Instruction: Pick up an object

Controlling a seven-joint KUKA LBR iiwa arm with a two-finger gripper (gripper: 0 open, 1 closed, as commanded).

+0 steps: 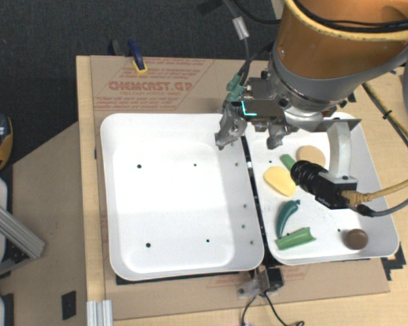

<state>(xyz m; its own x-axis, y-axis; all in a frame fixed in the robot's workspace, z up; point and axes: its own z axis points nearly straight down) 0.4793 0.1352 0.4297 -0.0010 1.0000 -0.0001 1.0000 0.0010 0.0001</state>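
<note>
The grey arm with its orange band reaches in from the right and hangs over the seam between the two white bins. Its tool sits low above the dividing rims, near the far end of the bins. Two grey fingers point downward with a clear gap between them, one over the left bin's right edge and the other over the right bin's left edge, so the tool is spread apart and nothing shows between the fingers.

The left bin shows a bare white floor with a few small dark dots. The right bin holds all the loose things. A yellow piece lies near the bin's left wall, with a small green piece just beyond it. A tan rounded piece rests farther right, partly behind a black cylindrical fitting from which a yellowish cable runs off to the right. Toward the near side lie a dark green curved pepper-like piece and a lighter green flat piece, close together. A small brown round piece sits near the bin's near right corner.

Both bins rest on a brown cardboard sheet printed with red lettering, laid on the bench. A blue and yellow clamp grips the sheet's far edge.
</note>
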